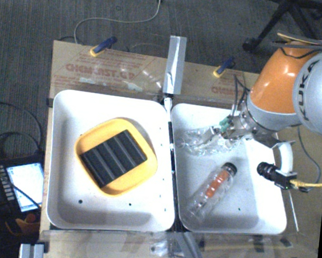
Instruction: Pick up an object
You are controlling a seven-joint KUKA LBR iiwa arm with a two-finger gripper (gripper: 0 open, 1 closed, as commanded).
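My arm, grey with its orange band (282,76), reaches in from the right. My gripper (230,127) sits over the right bin (266,221), at the crumpled clear plastic wrapper (200,139); its grip state cannot be told. A clear bottle (214,187) lies tilted mid-bin. The left bin (54,200) bears a yellow tray with black ribbed insert (116,155).

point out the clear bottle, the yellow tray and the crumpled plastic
clear bottle (213,189), camera view, middle of its body, in the right bin
yellow tray (117,156), camera view, its black ribbed centre, in the left bin
crumpled plastic (199,140), camera view, middle of the clear wad, right bin's upper part
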